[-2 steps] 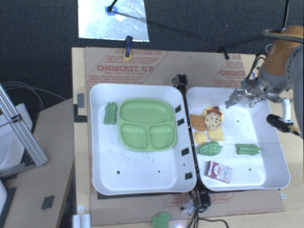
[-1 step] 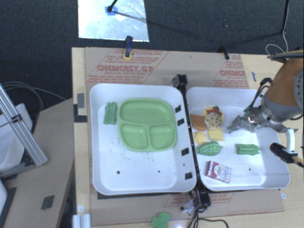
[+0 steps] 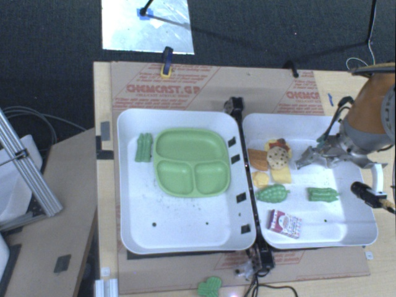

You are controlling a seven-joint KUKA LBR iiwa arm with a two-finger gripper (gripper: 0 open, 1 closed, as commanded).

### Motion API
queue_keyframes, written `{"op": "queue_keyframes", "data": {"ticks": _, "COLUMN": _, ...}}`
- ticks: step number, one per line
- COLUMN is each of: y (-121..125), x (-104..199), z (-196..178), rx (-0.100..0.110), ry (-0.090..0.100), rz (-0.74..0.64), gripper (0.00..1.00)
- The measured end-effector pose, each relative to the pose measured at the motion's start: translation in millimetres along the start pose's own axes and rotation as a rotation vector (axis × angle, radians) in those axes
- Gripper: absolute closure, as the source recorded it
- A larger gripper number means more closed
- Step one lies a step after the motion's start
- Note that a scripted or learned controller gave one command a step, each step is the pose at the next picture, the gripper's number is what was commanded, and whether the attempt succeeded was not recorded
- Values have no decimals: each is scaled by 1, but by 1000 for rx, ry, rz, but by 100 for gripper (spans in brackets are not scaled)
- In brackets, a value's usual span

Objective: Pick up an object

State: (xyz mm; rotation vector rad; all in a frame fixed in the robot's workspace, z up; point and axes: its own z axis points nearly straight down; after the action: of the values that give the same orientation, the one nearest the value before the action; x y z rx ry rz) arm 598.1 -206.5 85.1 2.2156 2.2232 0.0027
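Arm low over right bin; end effector grip state unclear.

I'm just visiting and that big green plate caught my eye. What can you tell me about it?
The green plate is a pale green, plastic-looking tray with rounded corners and three compartments: one wide section along the far side and two smaller ones nearer the camera. It lies flat, right side up, in the left white bin, roughly central. Nothing sits in its compartments. A small green ridged toy lies just off its left edge.
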Motion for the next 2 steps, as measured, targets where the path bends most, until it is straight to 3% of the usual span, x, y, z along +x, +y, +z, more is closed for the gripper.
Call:
{"op": "queue_keyframes", "data": {"ticks": 1, "y": 10, "x": 0, "z": 0, "rx": 0, "ry": 1, "rz": 0, "gripper": 0}}
{"op": "queue_keyframes", "data": {"ticks": 2, "y": 20, "x": 11, "z": -70, "rx": -6, "ry": -1, "rz": -2, "gripper": 0}}
